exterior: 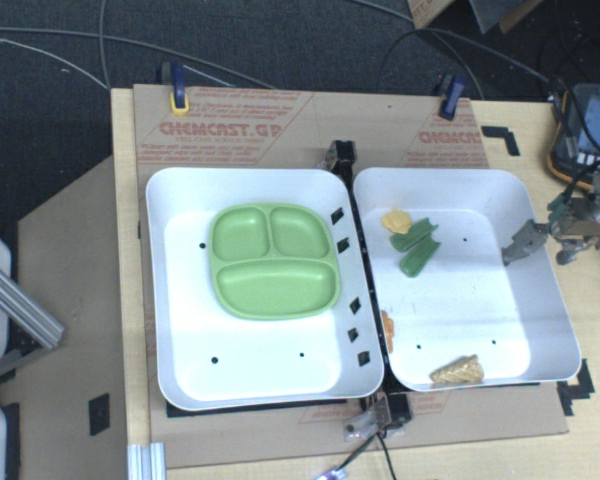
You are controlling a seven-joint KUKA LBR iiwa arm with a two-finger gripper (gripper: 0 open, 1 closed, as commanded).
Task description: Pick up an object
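The right bin (540, 308) holds a small yellow piece (397, 222) at its far left. A green pepper-like piece (417, 248) lies just below it. A tan, crusty piece (457, 371) rests near the front rim, and a tiny orange bit (387, 324) sits against the left wall. My gripper (543, 241) hangs over the bin's right rim, well to the right of all these things and with nothing seen in it.
The left bin (180, 348) carries a light green divided plate (274, 260). A black divider with clips (352, 268) runs between the bins. Cables and a yellow-black device (578, 138) sit at the far right, beyond the bench.
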